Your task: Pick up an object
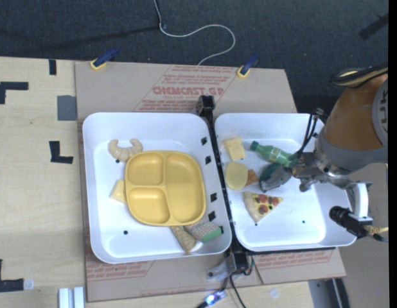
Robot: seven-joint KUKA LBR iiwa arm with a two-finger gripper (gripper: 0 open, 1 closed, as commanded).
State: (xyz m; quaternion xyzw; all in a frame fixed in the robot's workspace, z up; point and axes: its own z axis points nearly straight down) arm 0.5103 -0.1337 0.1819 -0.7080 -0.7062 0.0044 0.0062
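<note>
1. Several small toy foods are lying in the right bin [314, 236], and nearest the bottom of the frame a pizza slice [263, 205] is resting flat on the bin floor. It is looking light and stiff but thin, so taking it would probably mean pinching across its edges close to the floor.
2. Just above it, right of the frame's centre, the arm [352, 140] is reaching in from the right, its dark tip hanging between the pizza slice and the green bottle [270, 152]. I cannot tell how far open the jaws are standing, nor whether they are gripping or touching anything.
3. Left of that tip, a yellow disc [236, 176] is sitting beside the wall between the bins; it is looking smooth and low, likely slippery to pinch.
4. Farther up, the green bottle is lying on its side, slanting toward the upper left. It is seeming the likeliest target: light, rigid and rounded, so closing across the middle of its body should be guarding against rolling.
5. Farthest up, a pale square [234, 149] is lying flat near the bin's upper left corner.
</note>
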